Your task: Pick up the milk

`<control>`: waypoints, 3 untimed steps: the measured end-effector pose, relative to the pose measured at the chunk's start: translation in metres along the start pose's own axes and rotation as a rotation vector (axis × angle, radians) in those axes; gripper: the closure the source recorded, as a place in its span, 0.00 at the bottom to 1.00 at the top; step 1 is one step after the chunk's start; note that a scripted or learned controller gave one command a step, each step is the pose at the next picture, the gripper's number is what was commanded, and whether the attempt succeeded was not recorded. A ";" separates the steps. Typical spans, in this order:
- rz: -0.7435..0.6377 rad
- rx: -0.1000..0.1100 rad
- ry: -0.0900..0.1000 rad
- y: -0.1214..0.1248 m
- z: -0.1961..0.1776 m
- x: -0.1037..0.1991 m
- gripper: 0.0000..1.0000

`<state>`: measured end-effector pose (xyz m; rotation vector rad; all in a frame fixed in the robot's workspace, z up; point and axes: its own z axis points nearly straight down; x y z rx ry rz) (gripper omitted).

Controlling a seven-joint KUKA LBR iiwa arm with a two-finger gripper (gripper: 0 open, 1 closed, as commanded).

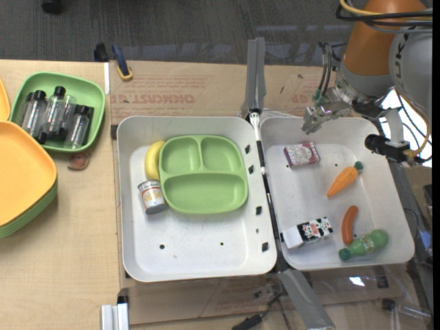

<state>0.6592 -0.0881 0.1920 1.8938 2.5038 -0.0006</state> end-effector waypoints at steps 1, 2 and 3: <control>-0.561 -0.001 0.001 -0.026 0.055 -0.034 1.00; 0.024 -0.010 -0.002 -0.024 0.092 -0.052 1.00; -0.293 0.000 0.001 -0.064 0.047 -0.022 1.00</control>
